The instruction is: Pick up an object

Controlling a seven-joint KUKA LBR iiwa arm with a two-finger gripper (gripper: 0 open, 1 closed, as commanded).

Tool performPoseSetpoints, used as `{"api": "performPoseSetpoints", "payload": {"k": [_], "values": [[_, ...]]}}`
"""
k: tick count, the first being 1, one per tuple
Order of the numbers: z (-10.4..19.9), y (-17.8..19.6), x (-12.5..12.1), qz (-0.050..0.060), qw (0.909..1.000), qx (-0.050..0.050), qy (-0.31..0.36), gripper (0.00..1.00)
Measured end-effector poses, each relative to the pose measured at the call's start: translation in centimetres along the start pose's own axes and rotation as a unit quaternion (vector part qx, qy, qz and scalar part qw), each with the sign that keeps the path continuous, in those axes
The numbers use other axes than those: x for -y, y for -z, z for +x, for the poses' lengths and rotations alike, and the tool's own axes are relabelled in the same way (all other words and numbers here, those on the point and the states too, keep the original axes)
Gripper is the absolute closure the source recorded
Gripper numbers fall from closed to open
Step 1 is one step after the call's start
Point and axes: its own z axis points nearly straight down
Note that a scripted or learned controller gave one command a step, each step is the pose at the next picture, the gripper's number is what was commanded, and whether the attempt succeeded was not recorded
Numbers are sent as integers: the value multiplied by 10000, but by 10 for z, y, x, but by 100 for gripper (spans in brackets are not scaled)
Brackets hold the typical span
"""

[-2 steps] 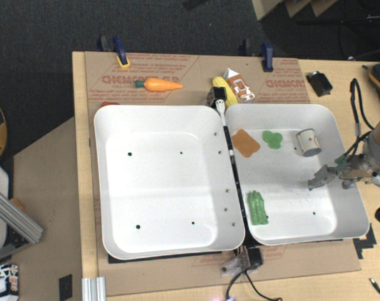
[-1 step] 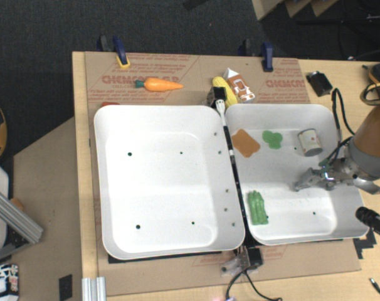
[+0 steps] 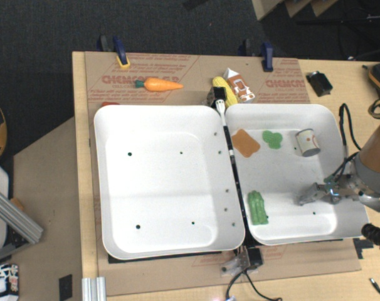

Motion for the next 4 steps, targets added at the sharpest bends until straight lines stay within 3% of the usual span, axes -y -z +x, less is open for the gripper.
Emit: {"api": "performPoseSetpoints", "payload": {"k": [1,2,3,4], "values": [[-2,10,-1,-15,10000,31,-8,100],[82,-1,-77,-41,10000,43,34,100],[233,244,-107,-119,9999,20,56,100],[327,227,-54,14,10000,27,37,100]]}}
